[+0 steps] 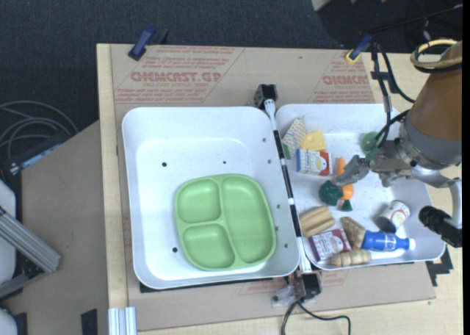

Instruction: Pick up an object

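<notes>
Gripper [355, 170] hangs open over the right bin [345, 114], nothing between its 2 fingers, just above the green-and-orange toy [334, 192] lying near that bin's middle.

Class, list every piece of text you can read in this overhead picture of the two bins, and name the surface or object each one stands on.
"CHEMCAST GP": red print on the brown protective sheet of the bench, above the left bin.
"CHEMCAST": same red print again, partly cut off, above the right bin.
Smaller red lines around both prints: too blurred to read.
Labels on the small carton, the red packet and the blue bottle: too small to read.
</notes>
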### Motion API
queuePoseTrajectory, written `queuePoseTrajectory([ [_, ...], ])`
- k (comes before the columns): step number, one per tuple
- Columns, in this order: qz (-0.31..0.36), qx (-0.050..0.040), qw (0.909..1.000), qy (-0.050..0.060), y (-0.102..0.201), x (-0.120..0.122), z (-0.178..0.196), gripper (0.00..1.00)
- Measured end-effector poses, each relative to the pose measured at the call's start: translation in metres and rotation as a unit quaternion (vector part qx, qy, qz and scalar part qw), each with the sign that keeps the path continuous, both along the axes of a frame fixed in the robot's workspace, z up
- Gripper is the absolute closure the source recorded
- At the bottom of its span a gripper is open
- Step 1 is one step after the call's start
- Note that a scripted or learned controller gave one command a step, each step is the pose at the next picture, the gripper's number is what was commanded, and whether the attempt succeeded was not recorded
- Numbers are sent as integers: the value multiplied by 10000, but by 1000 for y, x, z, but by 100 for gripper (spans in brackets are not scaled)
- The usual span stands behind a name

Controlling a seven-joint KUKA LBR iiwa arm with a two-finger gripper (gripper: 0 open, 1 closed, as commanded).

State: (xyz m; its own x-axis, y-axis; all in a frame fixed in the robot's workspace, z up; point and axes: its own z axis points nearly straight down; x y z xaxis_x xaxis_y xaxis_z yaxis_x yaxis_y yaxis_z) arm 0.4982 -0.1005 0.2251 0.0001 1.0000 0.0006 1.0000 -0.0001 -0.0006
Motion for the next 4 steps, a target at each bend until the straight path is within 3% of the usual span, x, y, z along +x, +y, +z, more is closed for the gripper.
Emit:
queuePoseTrajectory([
  [1,-2,-7,10000,-8,-35,59,-140,0],
  [2,-1,3,10000,9,-27,23,-141,0],
  [3,-3,-4,10000,-12,-28,24,-130,100],
  [4,11,0,10000,-18,40,30,-4,100],
])
